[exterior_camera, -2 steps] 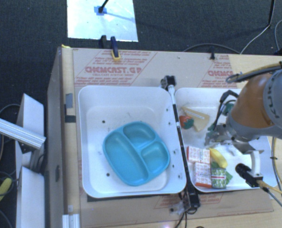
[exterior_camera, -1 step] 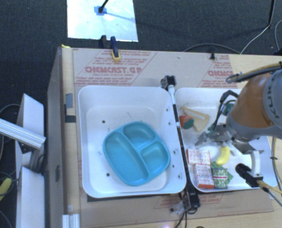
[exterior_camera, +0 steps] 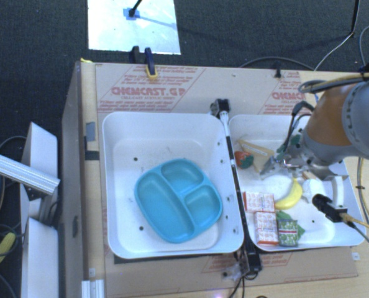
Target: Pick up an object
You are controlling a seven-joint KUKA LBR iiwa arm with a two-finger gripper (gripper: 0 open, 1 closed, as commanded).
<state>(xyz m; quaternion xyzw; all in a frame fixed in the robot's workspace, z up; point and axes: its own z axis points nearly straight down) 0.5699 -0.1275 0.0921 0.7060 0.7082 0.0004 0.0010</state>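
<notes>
The arm [exterior_camera: 346,120] is reaching in from the right and is hanging over the right bin [exterior_camera: 259,124]. Its gripper [exterior_camera: 284,164] is pointing down toward the bin floor, just above the upper end of the banana [exterior_camera: 290,195]. The view is too blurred there to say how the gripper is standing, so I cannot tell it, and nothing is showing as held.

The banana is lying on the floor of the right bin, near the middle, and it looks like the nearest thing for the task. Its long axis is running at a slant, from the upper right end down to the lower left end, and it is curving a little. From the gripper it is lying toward the front edge of the bin and slightly to the right, very close. I judge that a grasp needs to close across this slanted axis, not along it.

Just beside the banana's lower end two red packets [exterior_camera: 262,213] are lying, and a green packet [exterior_camera: 289,231] is touching them on the right. A small red and green object [exterior_camera: 243,160] is resting near the left wall. The blue tray [exterior_camera: 178,198] is sitting in the left bin [exterior_camera: 119,166], well apart from the gripper.
</notes>
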